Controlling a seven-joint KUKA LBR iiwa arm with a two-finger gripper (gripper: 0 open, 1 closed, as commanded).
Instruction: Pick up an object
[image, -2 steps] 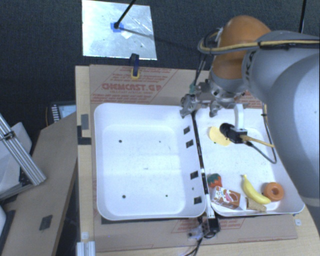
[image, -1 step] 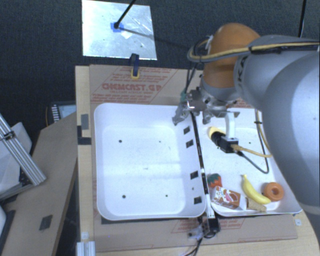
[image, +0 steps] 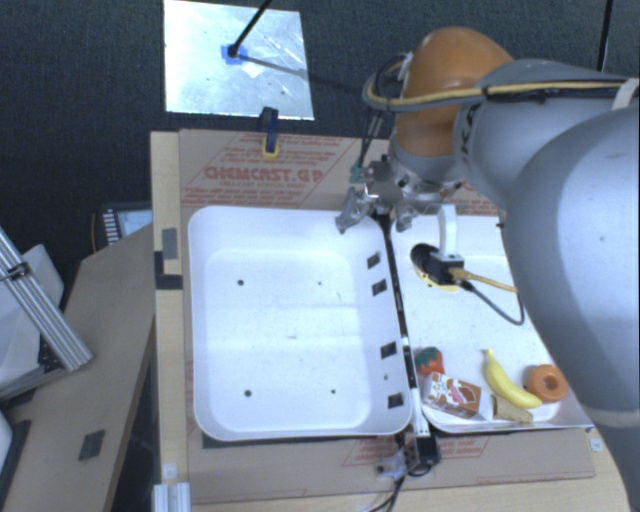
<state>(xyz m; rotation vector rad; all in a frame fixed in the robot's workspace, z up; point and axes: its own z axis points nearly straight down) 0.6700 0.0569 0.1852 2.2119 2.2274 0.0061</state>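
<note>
Yellow banana (image: 503, 378), orange ring (image: 546, 382) and a snack packet (image: 455, 396) lie untouched at the right bin's (image: 470, 310) near edge, so I judge nothing picked yet, my gripper (image: 378, 212) hanging over the bins' far divider

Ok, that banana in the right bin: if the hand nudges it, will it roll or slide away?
The banana is curved and lies flat, so it would probably pivot rather than roll. Its skin looks smooth, so it may slip. The orange ring sits close beside it and might get pushed along.
</note>
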